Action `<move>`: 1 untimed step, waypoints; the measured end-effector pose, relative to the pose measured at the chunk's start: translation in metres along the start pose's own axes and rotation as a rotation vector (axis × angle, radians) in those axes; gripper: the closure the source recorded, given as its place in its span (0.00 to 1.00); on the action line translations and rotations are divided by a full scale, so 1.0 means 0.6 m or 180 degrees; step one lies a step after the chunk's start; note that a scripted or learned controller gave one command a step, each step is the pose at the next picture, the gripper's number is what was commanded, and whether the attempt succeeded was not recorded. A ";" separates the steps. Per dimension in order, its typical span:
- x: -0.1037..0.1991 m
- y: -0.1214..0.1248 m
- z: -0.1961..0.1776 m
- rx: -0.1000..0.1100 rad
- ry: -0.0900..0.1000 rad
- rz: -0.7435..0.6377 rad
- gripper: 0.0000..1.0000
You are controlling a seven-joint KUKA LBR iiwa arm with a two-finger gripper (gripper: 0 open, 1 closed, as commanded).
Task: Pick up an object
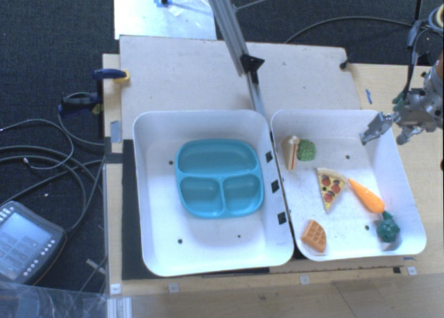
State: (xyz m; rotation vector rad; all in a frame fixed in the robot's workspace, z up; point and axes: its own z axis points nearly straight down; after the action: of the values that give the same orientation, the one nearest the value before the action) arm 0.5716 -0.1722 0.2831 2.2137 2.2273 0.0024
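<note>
The gripper (386, 129) hangs over the right bin's (411, 191) far right corner, its fingers spread and pinching nothing. The nearest toy, the carrot (367, 196), lies in that bin below and slightly left of the gripper in the camera view, its long axis slanting from upper left to lower right.

Left white plastic bin (149, 191) holds a teal three-compartment plate (219, 177). Right white bin (409, 191) holds a yellow pizza slice with red dots (330, 187), an orange carrot (366, 196), a tan-orange waffle (313, 236), and dark green broccoli (387, 228). At the frame's right edge, the grey metal gripper (388, 129).
</note>
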 end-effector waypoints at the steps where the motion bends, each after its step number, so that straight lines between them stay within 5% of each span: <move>1: 0.000 0.000 0.000 -0.0001 0.0000 0.0002 0.00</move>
State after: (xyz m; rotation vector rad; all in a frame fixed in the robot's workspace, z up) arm 0.5716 -0.1721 0.2831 2.2144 2.2265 0.0028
